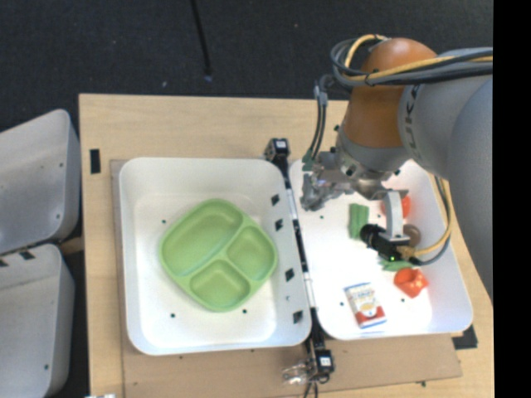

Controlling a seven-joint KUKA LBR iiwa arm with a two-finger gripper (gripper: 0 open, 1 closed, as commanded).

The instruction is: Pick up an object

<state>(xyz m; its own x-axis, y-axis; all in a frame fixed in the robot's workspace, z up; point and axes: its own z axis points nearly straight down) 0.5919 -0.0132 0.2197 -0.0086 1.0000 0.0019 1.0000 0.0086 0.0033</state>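
Nearest in the right bin (448,309), a small carton (365,304) lies flat, an orange piece (411,281) just right of it. Further back, a green block (358,220). The jaws (315,191) hang over the far-left corner; their opening can't be made out. A green divided plate (218,254) sits in the left bin (133,322).

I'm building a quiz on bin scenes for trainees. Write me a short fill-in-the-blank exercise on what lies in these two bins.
1. The green divided plate lies in the ____ bin of the camera view.
2. The plate has ____ compartments.
3. The small red and white carton lies in the ____ bin.
4. The arm hangs above the ____ bin.

Missing words: left; three; right; right
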